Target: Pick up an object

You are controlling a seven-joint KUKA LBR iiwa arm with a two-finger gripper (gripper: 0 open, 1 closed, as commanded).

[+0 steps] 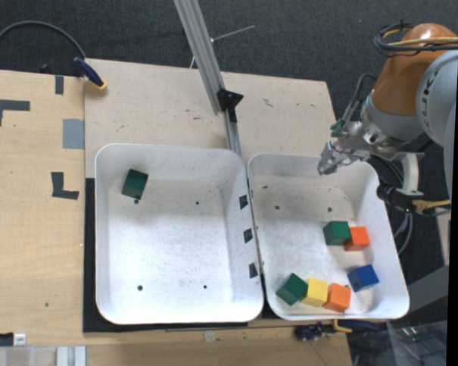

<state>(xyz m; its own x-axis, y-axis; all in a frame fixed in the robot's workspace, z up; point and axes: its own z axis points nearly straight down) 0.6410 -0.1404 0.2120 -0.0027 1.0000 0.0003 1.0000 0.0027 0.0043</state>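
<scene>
My gripper (pixel 326 167) hangs over the far edge of the right bin (pixel 304 189), pointing down and left, with nothing visible between its tips. Well in front of it lie a green block (pixel 336 233) touching an orange block (pixel 357 238), and a blue block (pixel 363 277) nearer the front. Along the front wall sit a green block (pixel 291 288), a yellow block (pixel 316 291) and an orange block (pixel 338 297) in a row. A lone dark green block (pixel 135 183) rests in the left bin (pixel 171 290) at its far left.
A slanted metal rail (pixel 208 64) runs down to the divide between the bins. Cables hang beside the arm at the right. A blue and yellow clamp (pixel 90 72) lies on the bench at the far left.
</scene>
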